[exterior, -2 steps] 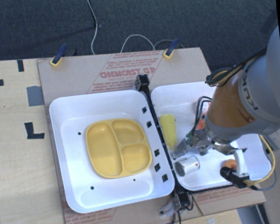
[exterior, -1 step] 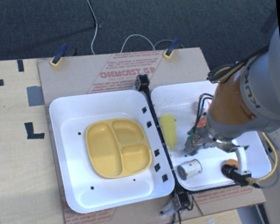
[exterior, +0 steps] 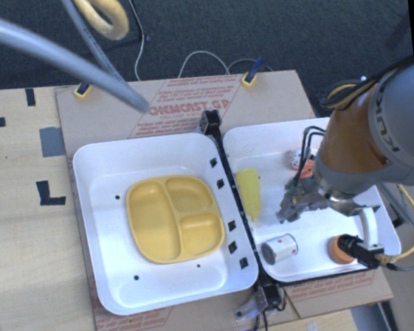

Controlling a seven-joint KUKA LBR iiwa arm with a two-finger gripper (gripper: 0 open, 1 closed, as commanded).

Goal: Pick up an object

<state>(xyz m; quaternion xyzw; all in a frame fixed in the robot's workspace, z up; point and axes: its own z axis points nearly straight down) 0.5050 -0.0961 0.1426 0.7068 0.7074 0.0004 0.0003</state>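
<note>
Landmark: black divider strip (exterior: 227,188) where the two bins meet. Left of the divider, left bin (exterior: 101,210) holds one yellow compartment plate (exterior: 174,218), lying flat, its right rim near the divider but not touching it. Right of the divider, right bin (exterior: 264,147) holds the loose candidates for the pick. Yellow oblong piece (exterior: 249,192) lies just beside the divider and roughly parallel to it, about midway along its length. White cylinder with a red end (exterior: 280,248) lies on its side near the divider's front end, a little further out than the oblong piece. Orange round object (exterior: 341,250) sits well away from the divider, by the bin's front right corner. Small white-and-red item (exterior: 295,160) sits farther from the divider than the oblong piece, partly hidden behind the arm, so its kind cannot be made out. Arm (exterior: 368,143) reaches across the right bin towards the divider, orange band facing the camera. Gripper (exterior: 290,209) hangs low in the bin, right of the oblong piece and behind the white cylinder, apart from both. Gripper appears as a dark cluster from this angle: released or clenched cannot be told, and nothing is seen held in it. Both bins rest on a cardboard sheet (exterior: 185,100) that extends behind the divider's rear end.
</note>
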